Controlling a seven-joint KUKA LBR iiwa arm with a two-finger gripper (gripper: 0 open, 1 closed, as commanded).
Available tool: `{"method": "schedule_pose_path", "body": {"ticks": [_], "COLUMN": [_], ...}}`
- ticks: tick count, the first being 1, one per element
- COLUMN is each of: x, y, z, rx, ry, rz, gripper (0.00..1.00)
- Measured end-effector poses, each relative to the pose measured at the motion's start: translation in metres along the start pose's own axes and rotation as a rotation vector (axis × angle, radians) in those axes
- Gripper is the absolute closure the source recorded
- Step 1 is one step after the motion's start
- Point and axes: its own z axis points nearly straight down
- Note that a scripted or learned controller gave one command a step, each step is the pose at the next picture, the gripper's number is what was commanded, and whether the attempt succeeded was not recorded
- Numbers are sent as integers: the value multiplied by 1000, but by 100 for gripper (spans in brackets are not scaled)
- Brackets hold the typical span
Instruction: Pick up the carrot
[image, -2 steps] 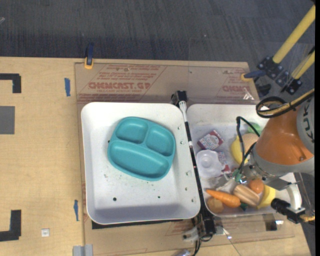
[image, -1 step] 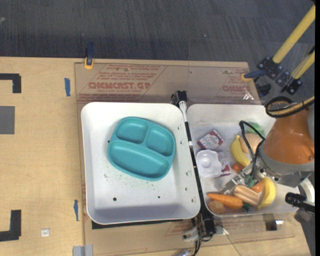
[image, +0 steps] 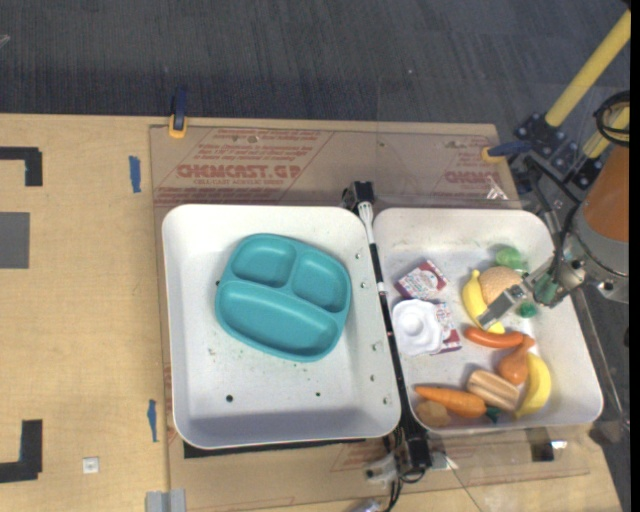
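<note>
The carrot (image: 452, 400) lies near the front edge of the right bin (image: 588, 405), its thick end touching a hot dog bun (image: 494, 388). The gripper (image: 505, 303) reaches in from the right and sits low over a banana (image: 472, 298) and a tan bread roll (image: 499, 283), partly covering both. How far apart the fingers stand is impossible to tell. The arm (image: 606, 215) is cut off at the right. A teal divided plate (image: 283, 295) sits in the left bin (image: 190, 330).

Wooden bench (image: 80, 330) bears left bin (image: 190, 400) and right bin (image: 580, 400).
</note>
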Motion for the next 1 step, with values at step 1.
{"method": "schedule_pose_path", "body": {"ticks": [1], "x": [6], "y": [-23], "z": [89], "rx": [6], "ry": [10], "rz": [-377], "gripper": [0]}}
